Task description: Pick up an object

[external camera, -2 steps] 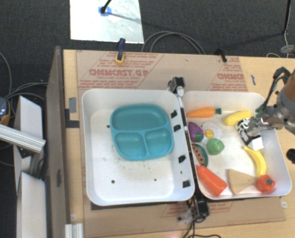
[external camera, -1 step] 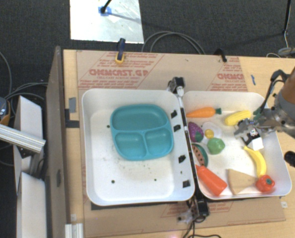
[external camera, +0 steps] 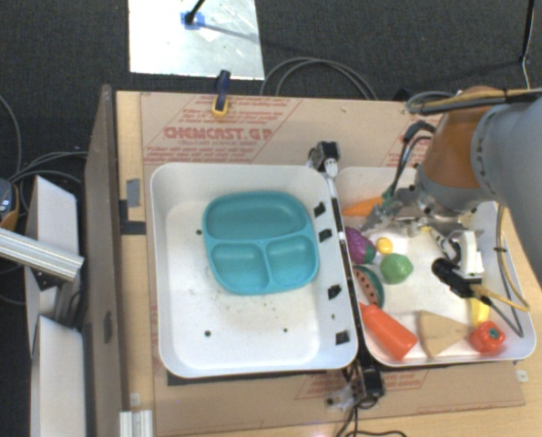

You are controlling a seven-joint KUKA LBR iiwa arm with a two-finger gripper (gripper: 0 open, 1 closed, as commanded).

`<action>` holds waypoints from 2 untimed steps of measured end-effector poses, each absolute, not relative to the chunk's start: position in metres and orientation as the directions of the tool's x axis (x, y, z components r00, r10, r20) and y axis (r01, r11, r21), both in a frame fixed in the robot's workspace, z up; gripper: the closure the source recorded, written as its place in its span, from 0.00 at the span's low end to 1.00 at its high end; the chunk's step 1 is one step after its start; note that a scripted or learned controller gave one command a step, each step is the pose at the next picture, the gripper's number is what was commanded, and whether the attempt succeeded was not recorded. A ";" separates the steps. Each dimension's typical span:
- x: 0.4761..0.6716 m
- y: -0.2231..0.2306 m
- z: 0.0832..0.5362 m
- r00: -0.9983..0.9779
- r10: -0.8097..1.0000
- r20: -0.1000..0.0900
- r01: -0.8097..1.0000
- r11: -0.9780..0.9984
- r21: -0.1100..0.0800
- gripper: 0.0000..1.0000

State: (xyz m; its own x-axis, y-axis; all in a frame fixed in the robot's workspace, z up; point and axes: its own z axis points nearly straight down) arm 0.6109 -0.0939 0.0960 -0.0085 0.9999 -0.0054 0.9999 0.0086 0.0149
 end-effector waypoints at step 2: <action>0.665 -0.125 0.081 0.001 1.000 0.005 1.000 -0.001 -0.019 0.00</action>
